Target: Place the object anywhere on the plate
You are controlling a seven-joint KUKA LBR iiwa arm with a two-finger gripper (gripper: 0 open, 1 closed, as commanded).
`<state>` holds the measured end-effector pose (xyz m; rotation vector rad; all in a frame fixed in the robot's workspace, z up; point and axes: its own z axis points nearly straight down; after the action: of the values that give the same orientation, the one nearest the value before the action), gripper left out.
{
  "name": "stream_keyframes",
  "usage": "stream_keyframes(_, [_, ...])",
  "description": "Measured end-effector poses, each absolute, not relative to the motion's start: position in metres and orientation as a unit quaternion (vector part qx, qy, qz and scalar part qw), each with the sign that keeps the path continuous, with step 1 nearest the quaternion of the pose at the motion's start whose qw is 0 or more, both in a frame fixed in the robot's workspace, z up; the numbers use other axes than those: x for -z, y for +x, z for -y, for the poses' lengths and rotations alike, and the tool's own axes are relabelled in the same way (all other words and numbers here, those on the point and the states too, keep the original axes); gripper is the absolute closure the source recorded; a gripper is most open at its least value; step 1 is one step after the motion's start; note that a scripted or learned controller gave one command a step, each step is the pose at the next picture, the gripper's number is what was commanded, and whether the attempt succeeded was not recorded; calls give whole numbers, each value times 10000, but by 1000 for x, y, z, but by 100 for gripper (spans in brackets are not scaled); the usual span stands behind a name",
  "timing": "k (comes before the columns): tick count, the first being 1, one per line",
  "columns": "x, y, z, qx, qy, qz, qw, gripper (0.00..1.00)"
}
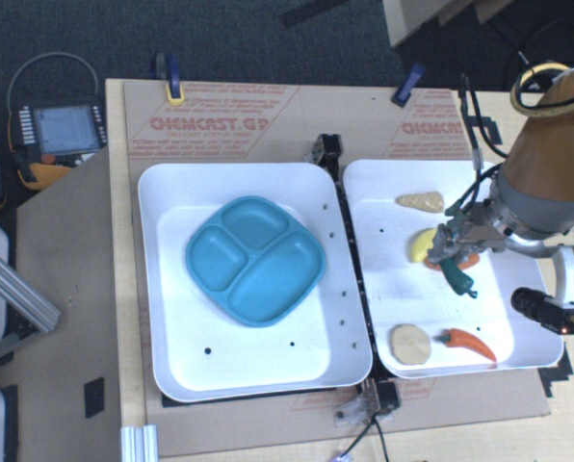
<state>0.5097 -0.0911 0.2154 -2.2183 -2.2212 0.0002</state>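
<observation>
A blue plate with three compartments lies in the left white bin. My gripper hangs low over the middle of the right bin, right above a cluster of small items: a yellow piece, a red-orange piece and a teal piece. The gripper's body hides the fingertips and whatever lies directly beneath them.
In the right bin also lie a beige oblong piece at the back, a round tan piece at the front, and an orange carrot-like piece beside it. A black divider runs between the bins.
</observation>
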Motion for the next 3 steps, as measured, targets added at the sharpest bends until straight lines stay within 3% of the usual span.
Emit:
stream_keyframes(1, [-221, 498, 36, 2, -7049, 7093, 20, 100])
stream_keyframes(2, [-225, 508, -18, 12, -7046, 7096, 0, 100])
stream_keyframes(3, [-235, 505, -69, 12, -7047, 7095, 0, 100])
